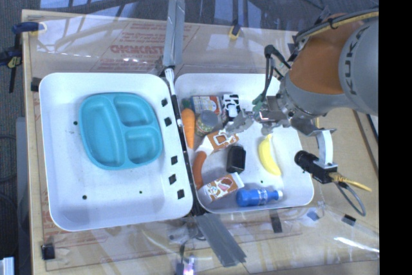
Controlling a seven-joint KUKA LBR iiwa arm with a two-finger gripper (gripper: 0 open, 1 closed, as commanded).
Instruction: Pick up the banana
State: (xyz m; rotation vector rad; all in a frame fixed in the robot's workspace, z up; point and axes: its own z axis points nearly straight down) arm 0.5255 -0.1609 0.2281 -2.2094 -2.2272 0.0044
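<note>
- The banana lies flat on the floor of the right bin, near its right wall, running roughly top to bottom with a slight curve. It is free of its neighbours: a small black object sits just to its left and a blue bottle lies below it, both apart from it.
- Likely a toy fruit — light, stiff and smooth-skinned, so it could slip or roll under a pinch across the curve. The best hold is probably across the thick middle, fingers closing on the two long sides, where there is space on both flanks.
- The arm reaches in from the right, its grey body and orange band over the bin's upper right corner, the wrist bent down into the bin.
- The tool hangs above and to the left of the banana's upper end, over the clutter of small packets — not over the fruit itself.
- I cannot tell how far the tool is open; nothing is visibly in its hold.
- A carrot lies along the bin's left wall, well clear of the target.
</note>
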